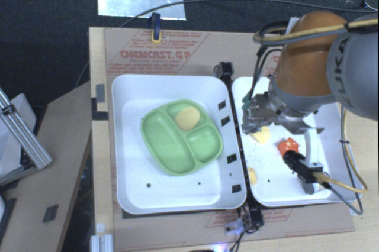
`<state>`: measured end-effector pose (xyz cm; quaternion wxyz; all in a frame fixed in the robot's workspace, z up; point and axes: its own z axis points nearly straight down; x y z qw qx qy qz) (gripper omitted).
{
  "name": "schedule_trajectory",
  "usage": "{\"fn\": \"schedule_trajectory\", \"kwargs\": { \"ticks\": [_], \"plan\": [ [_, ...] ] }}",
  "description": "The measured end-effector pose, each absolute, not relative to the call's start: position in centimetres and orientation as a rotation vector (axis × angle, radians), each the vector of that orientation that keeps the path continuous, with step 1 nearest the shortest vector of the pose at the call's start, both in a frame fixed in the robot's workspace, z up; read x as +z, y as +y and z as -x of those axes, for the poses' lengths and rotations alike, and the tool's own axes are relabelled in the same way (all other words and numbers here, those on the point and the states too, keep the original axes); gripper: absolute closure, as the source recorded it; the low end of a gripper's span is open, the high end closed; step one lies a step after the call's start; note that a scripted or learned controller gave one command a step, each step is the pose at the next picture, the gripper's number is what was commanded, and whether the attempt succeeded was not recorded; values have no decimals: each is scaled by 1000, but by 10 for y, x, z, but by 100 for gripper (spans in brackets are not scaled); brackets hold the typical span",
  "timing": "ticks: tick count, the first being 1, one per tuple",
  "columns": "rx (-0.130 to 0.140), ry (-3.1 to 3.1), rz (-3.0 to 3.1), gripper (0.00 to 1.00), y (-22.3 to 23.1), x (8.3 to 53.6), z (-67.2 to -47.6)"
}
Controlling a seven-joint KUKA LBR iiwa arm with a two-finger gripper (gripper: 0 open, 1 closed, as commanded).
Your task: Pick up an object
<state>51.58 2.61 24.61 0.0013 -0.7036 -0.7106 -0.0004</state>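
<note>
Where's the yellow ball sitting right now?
The yellow ball lies in the left bin, resting in the upper compartment of the green divided plate, well left of the tool over the right bin.

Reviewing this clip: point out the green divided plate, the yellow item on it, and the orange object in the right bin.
green divided plate [172, 153], camera view, bare lower compartment.
yellow item [188, 118], camera view, its middle.
orange object [287, 145], camera view, its top face.
</note>
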Motion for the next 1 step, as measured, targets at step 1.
{"fn": "schedule_trajectory", "kwargs": {
  "ticks": [1],
  "plan": [
    [-2,-2231,2208,100,80,228,-497]
  ]
}}
